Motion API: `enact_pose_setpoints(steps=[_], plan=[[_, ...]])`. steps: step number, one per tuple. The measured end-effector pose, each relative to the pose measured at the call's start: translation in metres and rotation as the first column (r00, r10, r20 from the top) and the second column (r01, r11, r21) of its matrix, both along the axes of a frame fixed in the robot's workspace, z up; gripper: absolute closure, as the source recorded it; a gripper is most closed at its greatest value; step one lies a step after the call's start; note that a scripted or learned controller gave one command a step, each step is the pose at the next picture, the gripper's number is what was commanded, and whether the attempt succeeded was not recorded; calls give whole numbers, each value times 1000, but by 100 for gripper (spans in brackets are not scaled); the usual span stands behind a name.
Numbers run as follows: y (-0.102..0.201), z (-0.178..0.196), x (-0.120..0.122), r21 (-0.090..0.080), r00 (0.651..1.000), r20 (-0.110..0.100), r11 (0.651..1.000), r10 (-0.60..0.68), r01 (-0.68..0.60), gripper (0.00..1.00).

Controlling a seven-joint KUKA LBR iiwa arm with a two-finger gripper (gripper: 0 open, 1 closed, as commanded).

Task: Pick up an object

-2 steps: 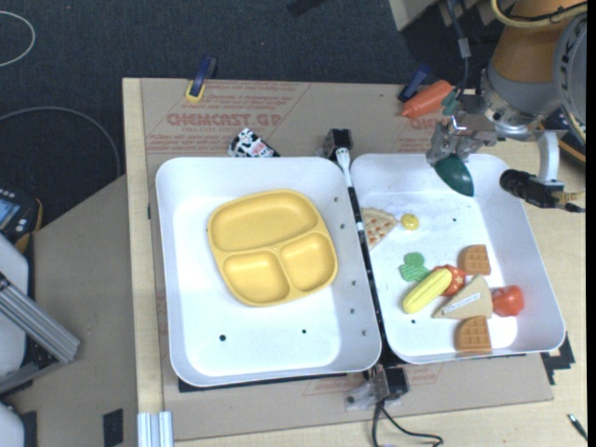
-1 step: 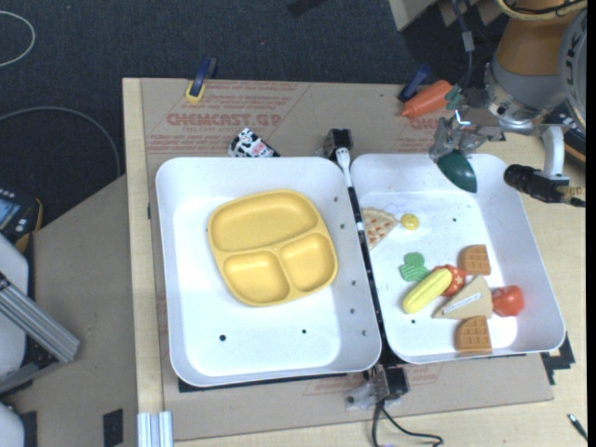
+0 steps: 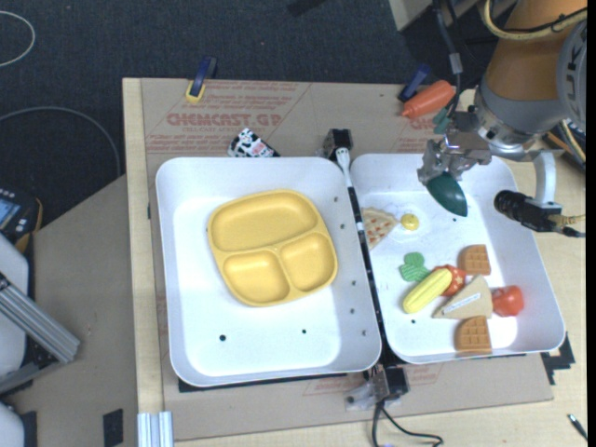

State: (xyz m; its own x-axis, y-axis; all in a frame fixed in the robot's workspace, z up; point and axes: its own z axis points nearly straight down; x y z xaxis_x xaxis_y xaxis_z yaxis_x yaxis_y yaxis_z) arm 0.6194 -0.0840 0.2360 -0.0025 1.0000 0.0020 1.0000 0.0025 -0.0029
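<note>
Toy food lies in the right bin (image 3: pixel 551 329), one of two white bins side by side on the worktop (image 3: pixel 140 138). The left bin (image 3: pixel 186 333) holds a yellow tray (image 3: pixel 271 246) with three parts, set near the middle of that bin.

The pincer (image 3: pixel 447 170) hangs over the far part of the right bin, and a dark green toy (image 3: pixel 449 194) hangs from between its fingers, up off the bin floor — so the pincer is closed on that green toy. The grey arm (image 3: pixel 531 73) with its orange band comes in from the right, over the far right corner of the worktop.

On the floor of the right bin, a pizza slice (image 3: pixel 377 225) lies near the bin's left wall, with a small yellow piece (image 3: pixel 409 221) just beside it. Nearer the front edge sits a bunch of toys close together: a green leafy piece (image 3: pixel 413 267), a yellow corn cob (image 3: pixel 426 289), a red tomato (image 3: pixel 507 300), a tan wedge (image 3: pixel 470 299) and two brown waffles (image 3: pixel 474 334) — one behind the wedge, one in front of it.

An orange carrot (image 3: pixel 427 99) lies on the worktop near its far edge, outside the bins. A small black and white toy (image 3: pixel 250 143) sits on the worktop just behind the left bin.
</note>
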Motion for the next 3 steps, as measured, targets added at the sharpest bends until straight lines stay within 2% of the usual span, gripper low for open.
enact_pose_setpoints(steps=[1, 3], plan=[[44, 1, -43, 1, 1000, -2, 1000, 2, -2, 100], [101, -18, -115, 0, 1000, -3, 1000, 0, 0, 100]])
